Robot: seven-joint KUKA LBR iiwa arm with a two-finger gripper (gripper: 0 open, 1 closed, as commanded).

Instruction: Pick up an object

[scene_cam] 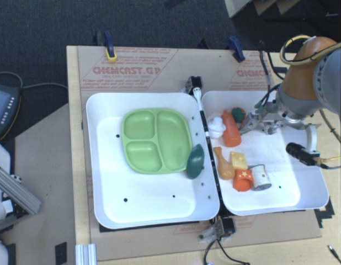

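From my remote station I am looking down on the bench [76, 148], which is carrying two white bins side by side. The left bin [110, 203] is lying well to the left of the gripper [257, 121], and the right bin [281, 195] is sitting under it. The arm [308, 76] is reaching in from the right, its orange band showing above the wrist. Whether the gripper is spread or closed I cannot tell, and I am seeing nothing between its fingers.

Far to the gripper's left, a green divided plate [156, 141] is resting in the left bin, with a dark green leaf-shaped piece [195, 162] leaning at the plate's lower right corner.

Just left of the gripper, an orange carrot-shaped toy [231, 131] is lying beside a white ball-like object [216, 127]. Below and to the left of the gripper, a tan drumstick-shaped piece [223, 163] is lying by a yellow block [238, 160]. Below those, a small metal can [261, 177] is touching a red-orange toy [242, 180].
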